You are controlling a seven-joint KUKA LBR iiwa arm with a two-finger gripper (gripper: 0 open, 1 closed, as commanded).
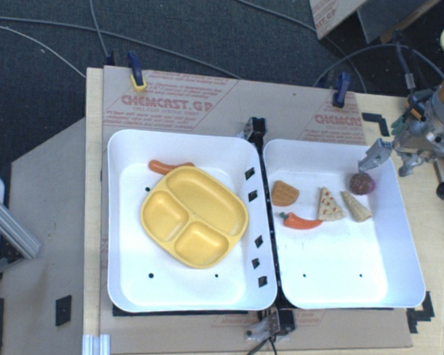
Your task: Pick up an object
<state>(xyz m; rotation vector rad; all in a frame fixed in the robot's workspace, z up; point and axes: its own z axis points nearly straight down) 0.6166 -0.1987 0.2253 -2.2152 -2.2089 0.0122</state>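
From above, you see the gripper [392, 156] at the right bin's [365, 290] far right corner, fingers spread apart with nothing between them. Just below its left finger lies a dark red ball [361, 183], near but not gripped. In the same bin you have a wedge [356, 207], a pizza slice [328, 205], a brown round piece [284, 192] and an orange pepper [302, 222], all clustered in the far half. In the left bin [122, 279] a yellow tray [194, 216] sits tilted, with an orange sausage [165, 166] poking out from behind it.
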